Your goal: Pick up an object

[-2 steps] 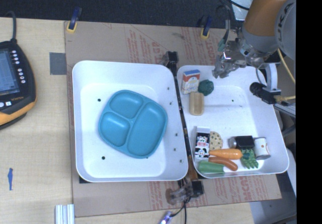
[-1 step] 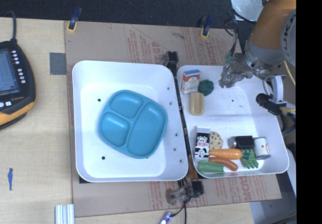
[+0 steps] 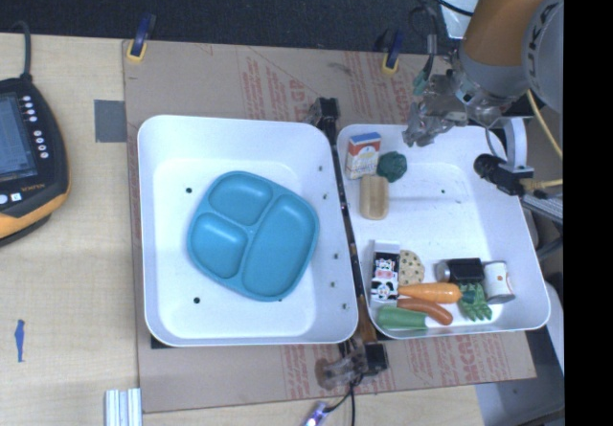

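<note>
Hovering: end effector (image 3: 420, 134) just right of broccoli (image 3: 391, 165)

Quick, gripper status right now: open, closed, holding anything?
Gripper: cannot be told; it hangs over the right bin's far edge, near the dark green object.
</note>
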Action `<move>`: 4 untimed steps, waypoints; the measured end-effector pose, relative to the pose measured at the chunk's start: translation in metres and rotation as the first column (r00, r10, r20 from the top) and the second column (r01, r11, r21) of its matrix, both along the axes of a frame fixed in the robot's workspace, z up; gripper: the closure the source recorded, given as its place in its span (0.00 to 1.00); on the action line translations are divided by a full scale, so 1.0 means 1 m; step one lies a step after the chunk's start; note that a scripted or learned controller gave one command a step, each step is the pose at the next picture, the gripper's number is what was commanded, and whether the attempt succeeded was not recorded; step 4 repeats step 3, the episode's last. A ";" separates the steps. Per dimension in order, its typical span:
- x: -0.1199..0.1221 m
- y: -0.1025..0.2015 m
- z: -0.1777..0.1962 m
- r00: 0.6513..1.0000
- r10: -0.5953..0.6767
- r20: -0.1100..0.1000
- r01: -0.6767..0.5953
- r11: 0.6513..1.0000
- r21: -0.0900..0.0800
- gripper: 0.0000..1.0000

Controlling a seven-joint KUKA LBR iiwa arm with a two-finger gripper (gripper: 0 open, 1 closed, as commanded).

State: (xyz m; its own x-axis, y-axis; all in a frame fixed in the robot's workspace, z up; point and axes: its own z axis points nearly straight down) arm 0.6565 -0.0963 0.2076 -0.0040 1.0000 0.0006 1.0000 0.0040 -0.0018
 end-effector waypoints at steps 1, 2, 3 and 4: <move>-0.001 -0.012 -0.018 1.000 -0.001 -0.003 0.001 1.000 -0.001 1.00; -0.001 -0.034 -0.040 1.000 -0.001 -0.003 0.001 1.000 0.000 1.00; -0.022 -0.046 -0.020 1.000 -0.002 -0.002 0.002 1.000 0.001 1.00; -0.022 -0.046 -0.020 1.000 -0.002 -0.002 0.002 1.000 0.001 1.00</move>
